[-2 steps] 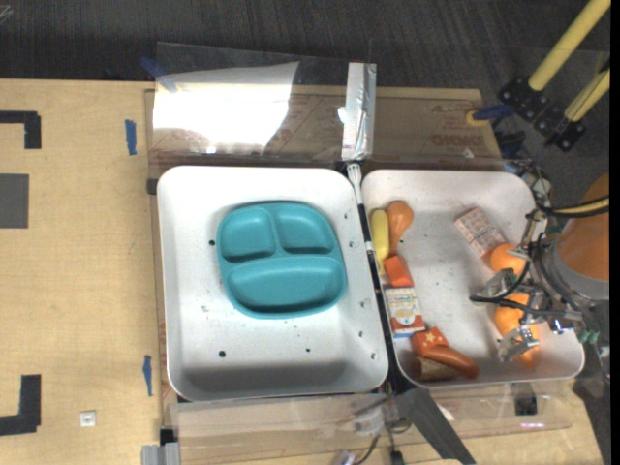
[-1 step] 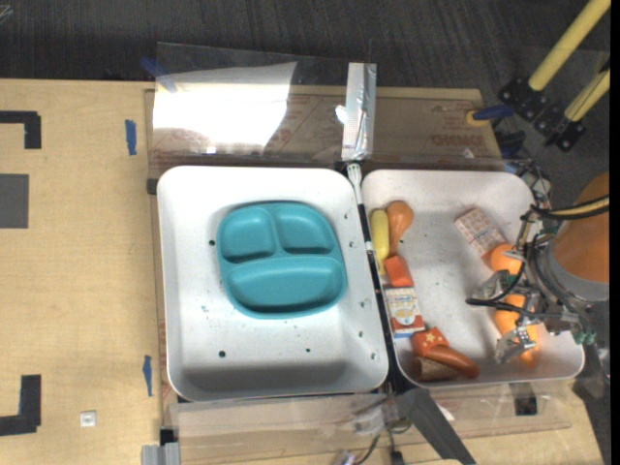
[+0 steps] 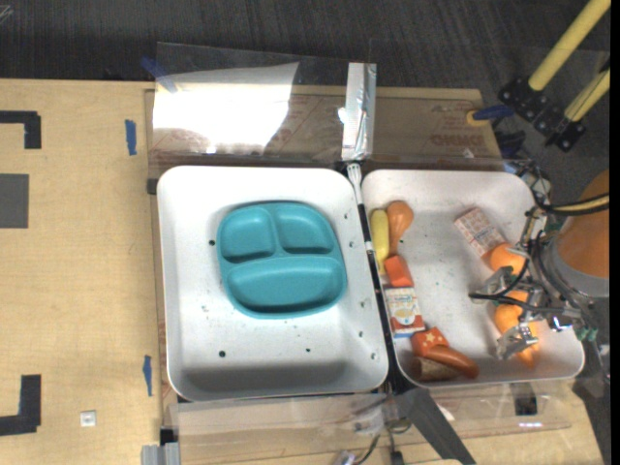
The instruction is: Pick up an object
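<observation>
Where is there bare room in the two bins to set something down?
Bare floor lies mid right bin, between the food along its left wall and the gripper. The left bin's margins ring the teal plate. The right side is crowded.

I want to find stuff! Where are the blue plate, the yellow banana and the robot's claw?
Teal three-part plastic plate (image 3: 281, 260): camera view, on its middle ridge.
Small yellow toy banana (image 3: 379, 233): camera view, on its middle.
Claw (image 3: 513, 318): camera view, midway between its fingertips, among the orange things in the right bin.
</observation>
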Controlling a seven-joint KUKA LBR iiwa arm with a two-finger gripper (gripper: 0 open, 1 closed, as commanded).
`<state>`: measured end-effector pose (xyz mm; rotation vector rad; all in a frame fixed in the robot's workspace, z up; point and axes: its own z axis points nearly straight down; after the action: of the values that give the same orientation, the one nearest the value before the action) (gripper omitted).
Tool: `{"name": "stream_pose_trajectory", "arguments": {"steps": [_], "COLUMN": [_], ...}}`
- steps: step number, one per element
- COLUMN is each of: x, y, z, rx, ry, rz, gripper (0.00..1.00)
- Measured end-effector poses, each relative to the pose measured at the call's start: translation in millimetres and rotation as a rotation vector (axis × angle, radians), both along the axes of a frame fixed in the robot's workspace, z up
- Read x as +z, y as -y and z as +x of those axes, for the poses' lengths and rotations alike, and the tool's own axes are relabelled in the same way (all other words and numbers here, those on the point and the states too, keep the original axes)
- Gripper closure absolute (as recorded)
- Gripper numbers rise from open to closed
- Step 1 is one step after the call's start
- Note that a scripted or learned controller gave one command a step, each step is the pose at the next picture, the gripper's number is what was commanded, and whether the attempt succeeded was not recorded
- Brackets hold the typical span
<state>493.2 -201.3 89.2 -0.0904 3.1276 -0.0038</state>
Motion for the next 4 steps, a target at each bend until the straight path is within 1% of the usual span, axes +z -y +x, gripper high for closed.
{"name": "stream_pose_trajectory", "arguments": {"steps": [1, 2, 3, 4], "x": [0.3, -0.1, 0.2, -0.1], "y": [-6.2, 0.7, 1.8, 0.9], "z": [-5.2, 4.2, -0.8, 2.8], "rx": [-0.007, 0.087, 0.109, 0.055], "ry": [0.002, -0.001, 0.002, -0.001], "rz": [-0.002, -0.002, -0.003, -0.001], "gripper": [0.0, 0.0, 0.0, 0.0]}}
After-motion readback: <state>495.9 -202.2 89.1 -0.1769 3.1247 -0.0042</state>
